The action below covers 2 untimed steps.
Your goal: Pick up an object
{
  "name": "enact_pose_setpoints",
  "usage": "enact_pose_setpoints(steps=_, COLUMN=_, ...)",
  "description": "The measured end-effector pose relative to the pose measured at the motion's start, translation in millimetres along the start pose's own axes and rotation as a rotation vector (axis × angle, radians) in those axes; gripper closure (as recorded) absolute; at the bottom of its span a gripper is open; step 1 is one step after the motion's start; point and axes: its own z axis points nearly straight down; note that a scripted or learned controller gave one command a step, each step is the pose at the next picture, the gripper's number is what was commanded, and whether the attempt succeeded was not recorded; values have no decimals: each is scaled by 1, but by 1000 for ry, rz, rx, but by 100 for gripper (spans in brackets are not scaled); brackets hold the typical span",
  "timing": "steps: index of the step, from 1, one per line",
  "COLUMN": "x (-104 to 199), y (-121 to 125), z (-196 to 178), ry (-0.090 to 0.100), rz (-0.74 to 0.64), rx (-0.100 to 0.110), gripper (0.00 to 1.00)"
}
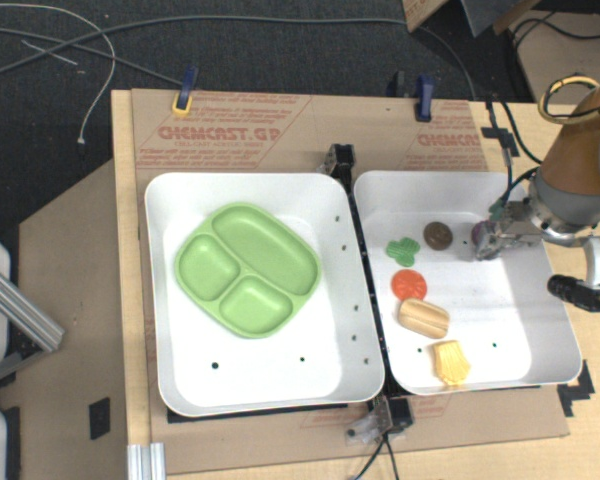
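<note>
1. Two shallow white bins sit side by side on your counter (140, 268): the left bin (180, 368) and the right bin (510, 358).
2. You have one green three-compartment plastic plate (247, 268) lying tilted in the left bin, near its middle.
3. Your candidate objects all lie in the right bin's left half. A small brown round piece (438, 235) sits nearest the far wall, with a green clover-shaped toy (404, 251) just beside it on the left.
4. Nearer the camera you will see a red-orange round toy (409, 285), then a tan bread-roll-shaped toy (423, 317) close to touching it, then a yellow ridged block (451, 361) close to the bin's near wall.
5. Your grey arm with the orange band (577, 163) reaches in from the right, and its pincer (485, 239) hangs low over the right bin, just right of the brown piece.
6. You cannot tell from this view whether the pincer is spread or closed; nothing is visible within it.
</note>
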Motion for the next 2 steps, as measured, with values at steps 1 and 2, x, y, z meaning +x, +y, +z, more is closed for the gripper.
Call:
enact_pose_setpoints(steps=1, x=1, y=2, z=-65, ry=-5, rz=2, rx=-8, gripper=100)
enact_pose_setpoints(steps=2, x=2, y=-1, z=-130, ry=-5, rz=1, rx=-8, gripper=100)
